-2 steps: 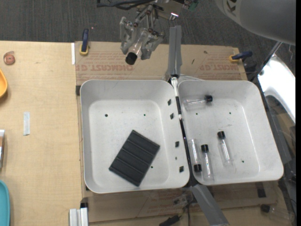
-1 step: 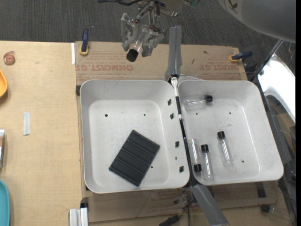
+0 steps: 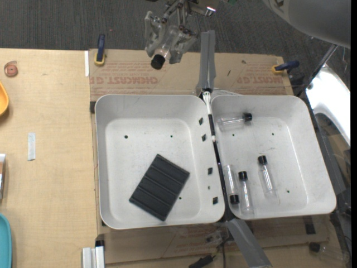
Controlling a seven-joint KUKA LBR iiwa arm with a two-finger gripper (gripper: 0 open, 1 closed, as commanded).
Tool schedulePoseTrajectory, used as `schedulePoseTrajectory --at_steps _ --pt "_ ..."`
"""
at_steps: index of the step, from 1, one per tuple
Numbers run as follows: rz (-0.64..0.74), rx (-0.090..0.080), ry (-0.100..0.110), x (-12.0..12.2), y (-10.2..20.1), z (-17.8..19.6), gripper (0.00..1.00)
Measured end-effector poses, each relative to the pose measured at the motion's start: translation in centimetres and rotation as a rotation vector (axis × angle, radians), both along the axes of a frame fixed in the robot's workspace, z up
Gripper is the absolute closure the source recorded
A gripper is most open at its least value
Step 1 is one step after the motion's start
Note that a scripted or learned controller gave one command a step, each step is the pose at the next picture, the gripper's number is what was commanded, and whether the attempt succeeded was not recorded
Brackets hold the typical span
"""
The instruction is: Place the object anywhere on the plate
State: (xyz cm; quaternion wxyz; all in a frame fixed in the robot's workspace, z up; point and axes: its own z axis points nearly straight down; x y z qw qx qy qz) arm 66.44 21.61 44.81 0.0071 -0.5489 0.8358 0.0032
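Camera view: my gripper (image 3: 167,38) hovers top centre, grip unclear; vials (image 3: 243,191) lie lower right, black plate (image 3: 160,186) bare — nothing placed yet.

Two shallow white bins side by side: left bin (image 3: 145,127) and right bin (image 3: 290,149), rims touching along the middle. Beneath both, a brown cardboard sheet (image 3: 128,78) with red lettering, pinned at its far corners by a blue-and-yellow clamp (image 3: 100,52) and a second clamp (image 3: 283,67). A grey bar (image 3: 207,60) running up from the seam between the bins. To the left, a pale wooden benchtop (image 3: 44,105) carrying a small pinkish disc (image 3: 10,69), a short pale strip (image 3: 31,147), an orange edge (image 3: 3,102) and a teal corner (image 3: 4,242). Beyond, dark carpet (image 3: 56,10).
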Motion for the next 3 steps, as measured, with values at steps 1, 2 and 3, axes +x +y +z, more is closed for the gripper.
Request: schedulePoseTrajectory --at_steps 1,2,3 --pt "0.333 -0.011 0.005 -0.43 0.36 -0.69 1.00" --pt "0.326 -0.006 0.002 -0.27 0.27 0.16 1.00" --pt "0.787 -0.011 0.002 -0.45 0.41 -0.70 1.00"
